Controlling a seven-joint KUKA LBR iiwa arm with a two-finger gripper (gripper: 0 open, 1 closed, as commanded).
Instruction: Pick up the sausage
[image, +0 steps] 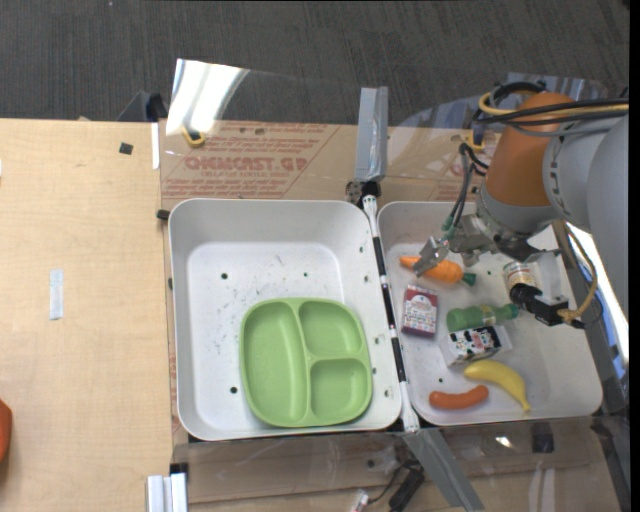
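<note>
The sausage (459, 397), a short red-orange link, lies near the front edge of the right bin (578, 400). My gripper (436, 256) hangs low over the far left part of that bin, right at an orange carrot (447, 270). It is well apart from the sausage, which lies toward the front of the bin from it. The grey arm with its orange band (520, 165) comes in from the upper right.
A yellow banana (502, 381) lies just right of the sausage. A green bottle (481, 317), a small printed card (473, 343) and a pink box (420, 311) sit mid-bin. The left bin (200, 300) holds a green divided plate (306, 361).
</note>
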